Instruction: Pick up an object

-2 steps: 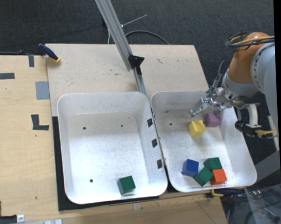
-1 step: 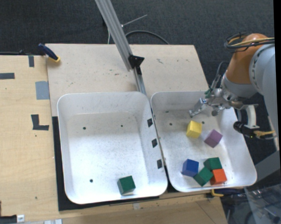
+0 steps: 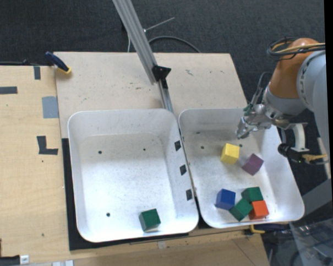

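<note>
This is a robotics lab or test cell, not a home or shop. An industrial grey arm [image 3: 313, 79] with an orange band reaches over a plain plywood bench [image 3: 114, 82] whose top is scuffed and patched with grey tape squares [image 3: 49, 107]. Two shallow white bins [image 3: 79, 161] sit side by side on a black mat, holding simple coloured test cubes [image 3: 230, 153] rather than everyday goods. An aluminium strut [image 3: 137, 34] slants across the bench, loose cables [image 3: 173, 44] trail over dark carpet, and a blue and yellow clamp [image 3: 57, 63] grips the bench edge.
</note>
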Robot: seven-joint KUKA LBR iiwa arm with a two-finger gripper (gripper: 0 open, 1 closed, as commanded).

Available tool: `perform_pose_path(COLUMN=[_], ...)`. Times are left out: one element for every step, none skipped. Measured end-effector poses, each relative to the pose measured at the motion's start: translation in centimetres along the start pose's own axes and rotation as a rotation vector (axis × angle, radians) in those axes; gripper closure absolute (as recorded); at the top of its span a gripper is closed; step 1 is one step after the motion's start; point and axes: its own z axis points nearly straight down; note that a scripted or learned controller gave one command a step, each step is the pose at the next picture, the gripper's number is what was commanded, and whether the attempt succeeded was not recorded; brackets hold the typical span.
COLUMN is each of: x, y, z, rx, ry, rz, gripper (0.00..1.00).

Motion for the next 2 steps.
perform_pose_path(x=[-0.7,-0.6], y=[0.7,0.9], z=[-4.9,-10.1], rx=[-0.005,-0.006], ry=[0.0,0.0], rz=[0.001,0.001], gripper=[1.0,1.0])
